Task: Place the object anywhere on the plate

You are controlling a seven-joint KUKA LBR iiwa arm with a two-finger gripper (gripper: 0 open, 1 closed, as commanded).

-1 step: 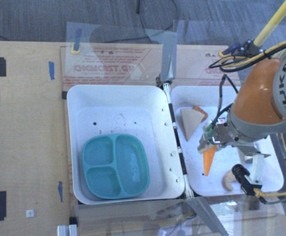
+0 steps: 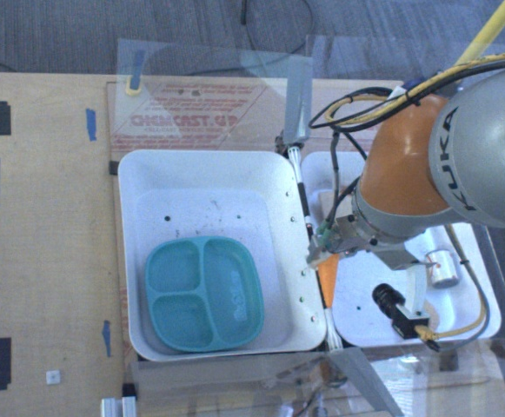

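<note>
Matt teal plastic plate (image 2: 203, 294), smooth white plastic bins (image 2: 139, 198), pale wooden bench (image 2: 43, 233).

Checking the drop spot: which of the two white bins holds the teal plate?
The left bin, away from the arm. The teal divided plate lies flat in its front half.

The arm (image 2: 443, 159) covers most of the right bin (image 2: 361, 315); only the bin's lower floor and part of its upper left corner are exposed. The gripper (image 2: 332, 243) sits under the wrist, so the state of the jaws cannot be determined. An orange object (image 2: 327, 278) protrudes below the wrist at the divide between the bins; its upper part is hidden and its identity cannot be determined. The arm is cut off by the right edge. A yellow cable (image 2: 494, 26) exits at the top right corner. Small specks (image 2: 202, 228) on the left bin (image 2: 209, 172) floor are too small to identify.
</note>
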